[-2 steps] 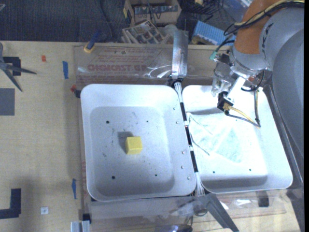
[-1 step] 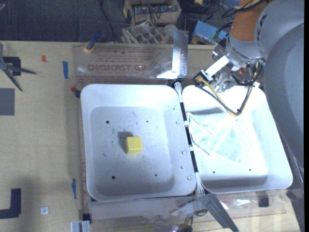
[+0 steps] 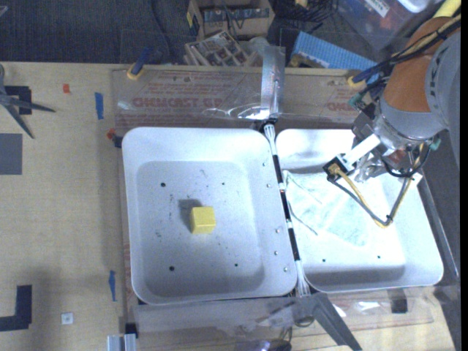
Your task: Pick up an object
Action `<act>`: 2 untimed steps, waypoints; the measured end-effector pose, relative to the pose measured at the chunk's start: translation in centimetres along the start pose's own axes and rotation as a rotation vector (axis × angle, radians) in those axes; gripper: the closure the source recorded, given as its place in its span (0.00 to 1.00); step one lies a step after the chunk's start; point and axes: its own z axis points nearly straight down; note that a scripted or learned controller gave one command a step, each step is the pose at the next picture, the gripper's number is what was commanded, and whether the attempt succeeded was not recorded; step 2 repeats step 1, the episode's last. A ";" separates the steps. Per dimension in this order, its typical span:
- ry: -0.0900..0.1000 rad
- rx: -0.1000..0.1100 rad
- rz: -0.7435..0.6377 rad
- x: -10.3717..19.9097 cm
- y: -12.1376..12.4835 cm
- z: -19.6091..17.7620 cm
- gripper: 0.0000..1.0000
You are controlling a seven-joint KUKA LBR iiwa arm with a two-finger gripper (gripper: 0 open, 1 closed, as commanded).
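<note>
Yellow block [image 3: 202, 219] lies in the left bin [image 3: 146, 152], near its middle.
From the block, my gripper [image 3: 365, 168] hangs well apart, above the right bin [image 3: 417, 269]; whether my jaws are parted I cannot tell.

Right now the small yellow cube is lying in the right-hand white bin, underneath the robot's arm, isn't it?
Not quite. The small yellow cube lies in the left-hand white bin, away from the arm. The grey arm with the orange band hangs over the right-hand white bin. The camera view shows this.
</note>
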 end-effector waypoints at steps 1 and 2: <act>0.001 -0.001 0.373 5.4 1.1 2.9 1.00; 0.001 -0.001 0.373 5.4 1.1 2.9 1.00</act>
